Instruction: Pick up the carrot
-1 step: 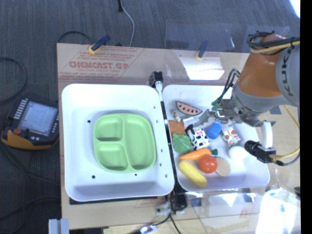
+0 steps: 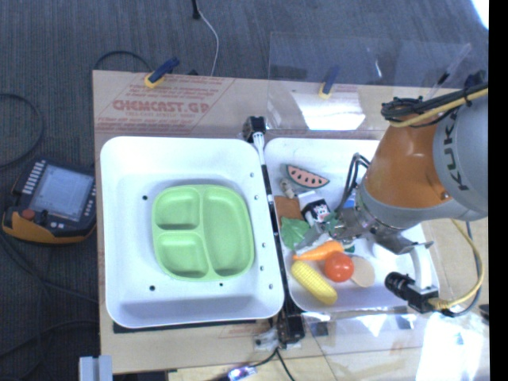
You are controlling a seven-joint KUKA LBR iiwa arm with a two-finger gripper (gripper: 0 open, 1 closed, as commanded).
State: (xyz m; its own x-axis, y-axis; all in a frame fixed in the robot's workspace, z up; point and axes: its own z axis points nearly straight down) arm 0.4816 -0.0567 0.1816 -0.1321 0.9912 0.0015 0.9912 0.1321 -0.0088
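Crowding the right bin (image 2: pixel 373 312): a watermelon slice (image 2: pixel 307 176) toward the far wall, a brown piece (image 2: pixel 287 208) and a green leafy piece (image 2: pixel 295 230) just left of the tool (image 2: pixel 337 225), a yellow corn cob (image 2: pixel 313 282), a red tomato (image 2: pixel 339 268) and a pale round piece (image 2: pixel 363 272) near the front. Lying among these, the carrot (image 2: pixel 318 252): orange, tapered, stretching left to right, touching the tomato at its right end and sitting just above the corn, just below the tool. Hanging over the bin's middle, the grey arm with its orange band (image 2: pixel 405 169), hiding whether the tool's fingers are open or closed, so cannot tell. Filling the left bin (image 2: pixel 127 292), a green divided tray (image 2: pixel 203 230). Resting under both bins, a cardboard-topped bench (image 2: pixel 175 105); lying on dark carpet at the left, a teach pendant (image 2: pixel 49 203).
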